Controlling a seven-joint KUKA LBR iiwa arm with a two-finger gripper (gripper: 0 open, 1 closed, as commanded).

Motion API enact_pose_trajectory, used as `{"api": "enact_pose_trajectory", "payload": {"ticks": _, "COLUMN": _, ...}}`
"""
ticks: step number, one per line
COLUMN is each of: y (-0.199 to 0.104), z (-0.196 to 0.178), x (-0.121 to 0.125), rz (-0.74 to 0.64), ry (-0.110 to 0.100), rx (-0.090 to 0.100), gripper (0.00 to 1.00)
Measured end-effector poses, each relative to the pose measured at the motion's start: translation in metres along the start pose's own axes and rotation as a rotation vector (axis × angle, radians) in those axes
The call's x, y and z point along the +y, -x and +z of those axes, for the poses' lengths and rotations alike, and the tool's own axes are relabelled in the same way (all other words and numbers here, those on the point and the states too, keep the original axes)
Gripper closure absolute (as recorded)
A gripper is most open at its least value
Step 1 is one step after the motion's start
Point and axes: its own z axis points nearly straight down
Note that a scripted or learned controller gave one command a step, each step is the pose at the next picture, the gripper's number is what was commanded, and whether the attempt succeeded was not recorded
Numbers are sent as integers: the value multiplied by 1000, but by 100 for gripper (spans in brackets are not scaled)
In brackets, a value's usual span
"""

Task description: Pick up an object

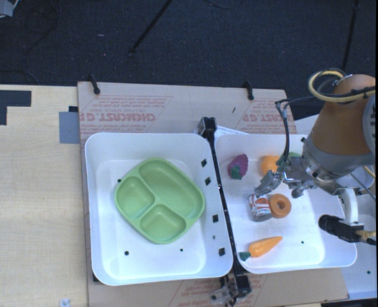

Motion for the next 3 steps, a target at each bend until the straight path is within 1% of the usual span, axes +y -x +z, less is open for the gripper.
{"api": "enact_pose_trajectory", "payload": {"ticks": 1, "y": 0, "z": -6, "x": 3, "rz": -2, "ry": 12, "rx": -2, "gripper": 0}}
{"api": "enact_pose_trajectory", "payload": {"ticks": 2, "y": 4, "z": 38, "x": 3, "rz": -1, "ry": 9, "rx": -1, "gripper": 0}}
{"api": "enact_pose_trajectory", "payload": {"ticks": 3, "y": -3, "z": 92, "x": 11, "rz": 0, "ry": 14, "rx": -2, "gripper": 0}}
